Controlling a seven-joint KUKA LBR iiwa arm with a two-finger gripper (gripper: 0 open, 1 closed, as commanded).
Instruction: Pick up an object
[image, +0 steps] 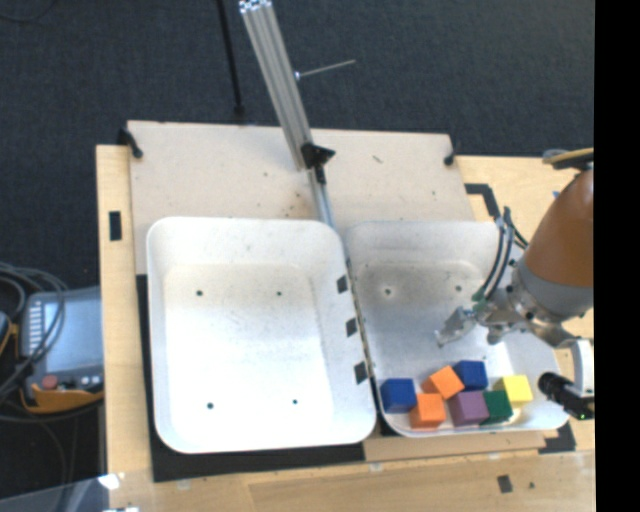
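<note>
I see the gripper (462, 325) hovering in the right bin (410, 260), just above the blocks (455, 395) huddled along its near edge. I cannot tell how it is set. Such tight packing probably makes picking one block awkward.

You had open floor across the far and middle part of the right bin (420, 262), where nothing lay. The blocks crowded its near edge: a blue (398, 393), two orange (447, 380) and (429, 409), a second blue (472, 374), a purple (467, 407), a green (498, 404) and a yellow (517, 388), most touching, so little room showed between them. The arm (560, 255) hung over the bin's right side, with the gripper (462, 322) just beyond the blocks. The left bin (180, 260) offered wide free floor. A slanted metal pole (285, 90) crossed above the far bench.
</note>
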